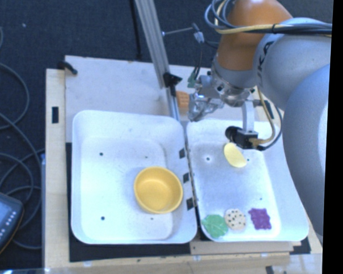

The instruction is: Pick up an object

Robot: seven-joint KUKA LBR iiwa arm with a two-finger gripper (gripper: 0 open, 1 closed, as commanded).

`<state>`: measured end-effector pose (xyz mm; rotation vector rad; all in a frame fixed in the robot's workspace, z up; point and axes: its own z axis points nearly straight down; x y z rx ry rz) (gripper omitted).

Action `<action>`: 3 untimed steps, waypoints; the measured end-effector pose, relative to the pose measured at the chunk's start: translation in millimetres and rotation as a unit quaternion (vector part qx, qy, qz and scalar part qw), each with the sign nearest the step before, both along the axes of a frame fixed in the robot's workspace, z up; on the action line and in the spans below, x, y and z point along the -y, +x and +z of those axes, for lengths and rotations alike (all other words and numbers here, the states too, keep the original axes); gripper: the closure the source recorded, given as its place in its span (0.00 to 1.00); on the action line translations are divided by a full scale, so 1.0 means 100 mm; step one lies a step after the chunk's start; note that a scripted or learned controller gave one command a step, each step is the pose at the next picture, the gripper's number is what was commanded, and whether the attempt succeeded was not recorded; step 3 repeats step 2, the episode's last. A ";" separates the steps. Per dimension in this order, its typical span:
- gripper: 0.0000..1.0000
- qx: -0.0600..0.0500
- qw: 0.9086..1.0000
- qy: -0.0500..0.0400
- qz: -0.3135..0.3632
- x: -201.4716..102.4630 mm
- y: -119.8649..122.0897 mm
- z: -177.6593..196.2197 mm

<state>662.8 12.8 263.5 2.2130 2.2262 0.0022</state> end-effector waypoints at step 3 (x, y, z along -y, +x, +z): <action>0.00 -0.001 1.000 -0.001 -0.002 -0.47 0.10 -0.22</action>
